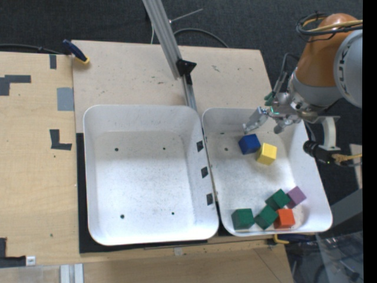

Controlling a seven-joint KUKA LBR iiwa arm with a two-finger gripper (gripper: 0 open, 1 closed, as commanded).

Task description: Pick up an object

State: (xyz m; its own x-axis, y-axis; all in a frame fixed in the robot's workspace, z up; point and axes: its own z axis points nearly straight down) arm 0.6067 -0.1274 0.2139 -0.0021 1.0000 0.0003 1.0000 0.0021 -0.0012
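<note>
In the right bin [227, 175], a blue cube [249, 144] and a yellow cube [267, 153] lie side by side near the far end. My gripper [268, 122] hangs just above and behind them, open, with nothing between its fingers. One fingertip [254, 123] points down toward the blue cube. At the bin's near right corner lie a purple cube [296, 194], an orange cube [285, 217] and three green cubes [242, 218] [266, 217] [278, 199].
The left bin [94, 158] sits beside the right one, sharing a raised rim [203, 164]. A slanted metal bar [166, 31] crosses the bench behind the bins. The arm's grey and orange body [327, 58] stands at the right.
</note>
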